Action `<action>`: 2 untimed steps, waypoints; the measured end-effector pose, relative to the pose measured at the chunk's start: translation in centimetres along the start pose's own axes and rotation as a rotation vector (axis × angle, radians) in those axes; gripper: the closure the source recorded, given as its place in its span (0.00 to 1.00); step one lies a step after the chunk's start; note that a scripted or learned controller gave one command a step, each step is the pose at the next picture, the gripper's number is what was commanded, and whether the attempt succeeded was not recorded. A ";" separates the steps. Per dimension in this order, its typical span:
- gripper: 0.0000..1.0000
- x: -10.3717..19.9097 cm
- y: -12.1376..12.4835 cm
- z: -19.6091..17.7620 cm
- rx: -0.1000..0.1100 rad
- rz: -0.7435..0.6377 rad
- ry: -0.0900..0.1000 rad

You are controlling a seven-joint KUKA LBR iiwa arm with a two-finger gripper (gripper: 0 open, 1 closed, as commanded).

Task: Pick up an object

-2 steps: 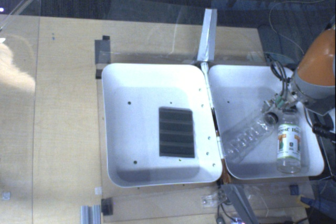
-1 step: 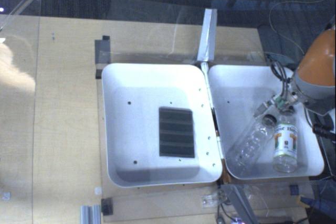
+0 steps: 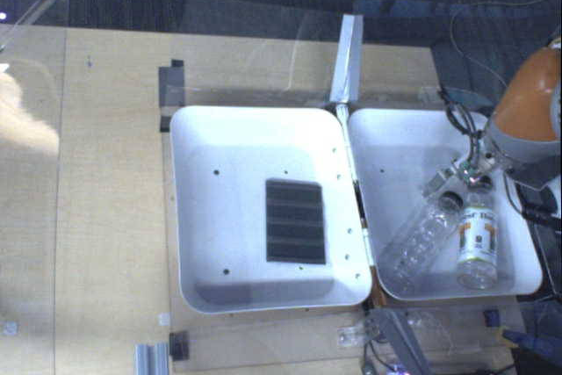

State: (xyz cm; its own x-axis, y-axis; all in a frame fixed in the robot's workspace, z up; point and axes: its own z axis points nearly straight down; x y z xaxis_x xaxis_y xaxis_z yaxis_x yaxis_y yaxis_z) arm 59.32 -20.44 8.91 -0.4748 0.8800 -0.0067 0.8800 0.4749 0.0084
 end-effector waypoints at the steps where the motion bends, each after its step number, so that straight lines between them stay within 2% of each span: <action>1: 0.00 2.1 -0.3 -1.5 0.002 -0.148 0.002; 2: 0.00 -0.9 1.6 -1.0 0.000 -0.145 0.000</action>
State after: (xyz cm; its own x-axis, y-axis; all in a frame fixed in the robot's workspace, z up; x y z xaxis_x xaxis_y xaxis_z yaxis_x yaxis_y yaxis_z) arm 61.17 -20.41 9.96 -0.5974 0.8019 -0.0074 0.8019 0.5975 0.0074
